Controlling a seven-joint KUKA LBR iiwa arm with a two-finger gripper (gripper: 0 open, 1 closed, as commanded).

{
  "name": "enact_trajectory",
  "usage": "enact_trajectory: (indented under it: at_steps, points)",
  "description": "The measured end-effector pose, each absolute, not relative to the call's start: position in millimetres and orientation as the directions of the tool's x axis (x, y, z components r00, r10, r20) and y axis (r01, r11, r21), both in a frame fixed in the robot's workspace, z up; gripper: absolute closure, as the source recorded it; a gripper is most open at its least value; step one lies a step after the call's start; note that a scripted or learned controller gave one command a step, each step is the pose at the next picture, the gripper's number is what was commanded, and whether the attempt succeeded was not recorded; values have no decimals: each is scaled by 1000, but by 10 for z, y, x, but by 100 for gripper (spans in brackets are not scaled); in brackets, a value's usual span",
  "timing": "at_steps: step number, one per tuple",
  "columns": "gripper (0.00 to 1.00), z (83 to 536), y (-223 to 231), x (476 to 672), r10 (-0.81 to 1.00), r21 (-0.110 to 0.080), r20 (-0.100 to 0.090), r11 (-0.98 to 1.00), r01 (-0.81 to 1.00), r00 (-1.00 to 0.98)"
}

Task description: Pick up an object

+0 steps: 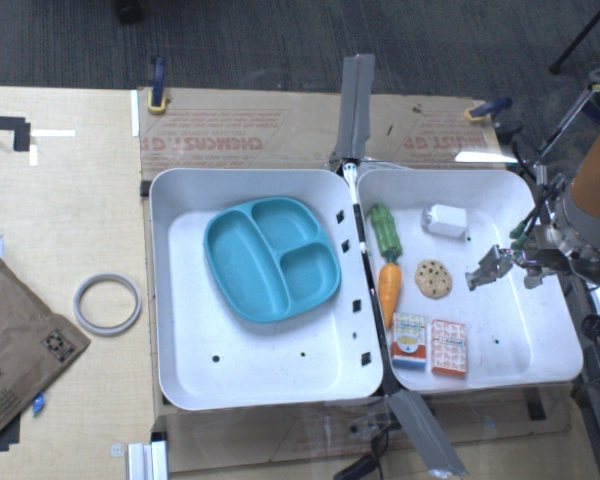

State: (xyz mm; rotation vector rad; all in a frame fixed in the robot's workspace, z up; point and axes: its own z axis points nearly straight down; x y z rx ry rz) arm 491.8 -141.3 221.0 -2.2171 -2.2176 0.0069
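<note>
We see our gripper [492, 268] hanging over the right bin [540, 363], fingers apparently spread with nothing between them, and the cookie [433, 279] lies just to its left, nearer than the carrot [389, 289] by the divider.

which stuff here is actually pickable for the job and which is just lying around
Job: gripper; toy carrot; cookie; white block; two small cartons; blue divided plate.

Lying about: tape ring; brown paper bag; blue clamps.
</note>
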Motion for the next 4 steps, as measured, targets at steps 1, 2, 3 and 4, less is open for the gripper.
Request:
enact_trajectory:
  at_steps: [1, 2, 3, 4]
  points:
    - [0, 925, -1170, 4797, 1000, 2, 1, -5, 1000, 5]
    - [0, 1224, -1117, 4929, 998, -6, 2, 61, 998, -61]
    - [0, 880, -1026, 5391, 1000, -6, 1, 6, 1000, -6]
    - [0, 881, -1027, 5391, 1000, -5, 1, 6, 1000, -6]
